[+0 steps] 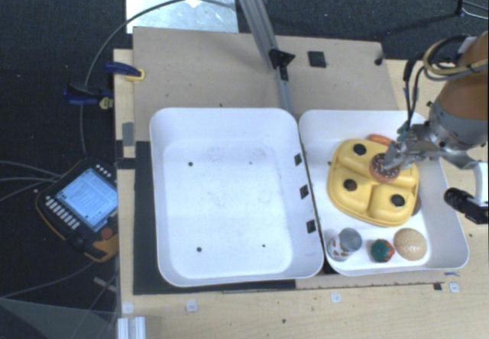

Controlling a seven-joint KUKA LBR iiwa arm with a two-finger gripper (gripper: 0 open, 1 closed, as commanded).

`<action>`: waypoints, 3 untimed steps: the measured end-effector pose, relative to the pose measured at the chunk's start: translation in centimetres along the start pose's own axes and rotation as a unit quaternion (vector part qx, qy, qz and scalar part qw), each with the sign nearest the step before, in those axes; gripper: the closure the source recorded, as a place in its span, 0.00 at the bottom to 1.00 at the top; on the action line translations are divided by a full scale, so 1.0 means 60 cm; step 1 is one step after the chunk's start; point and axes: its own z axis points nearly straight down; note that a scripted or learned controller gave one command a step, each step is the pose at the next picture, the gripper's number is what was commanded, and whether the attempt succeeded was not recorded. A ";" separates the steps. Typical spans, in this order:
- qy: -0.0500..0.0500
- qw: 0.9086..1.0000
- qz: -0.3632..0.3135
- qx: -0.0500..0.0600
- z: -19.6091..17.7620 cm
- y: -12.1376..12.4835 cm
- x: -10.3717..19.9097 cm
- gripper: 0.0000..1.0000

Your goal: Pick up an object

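Seen from above at a slant, a bench holds two shallow white bins side by side. The left bin (221,192) shows only its bare floor. The right bin (451,242) holds the things on offer: a large yellow moulded block (367,185) with dark round holes fills its middle, and along the near wall sit a small grey and red object (345,242), a little green and red ball (382,250) and a tan egg-shaped piece (409,243). An orange sliver (378,139) peeks out behind the block. The grey arm reaches in from the right, and its gripper (386,164) sits low over the block's top, with a small reddish-brown ring (380,169) right at its tip — whether the claw is wide, narrow or gripping that ring cannot be told from here. The yellow block looks rigid, smooth and probably light, yet too broad to span; an edge or a hole rim seems the likelier hold. The small round pieces would fit between the fingers but may roll away.
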 end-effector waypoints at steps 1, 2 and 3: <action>0.000 1.000 0.000 0.001 -0.054 0.003 0.000 1.00; 0.000 1.000 0.002 0.003 -0.018 0.004 0.000 1.00; 0.002 1.000 -0.001 0.003 -0.029 0.010 0.077 1.00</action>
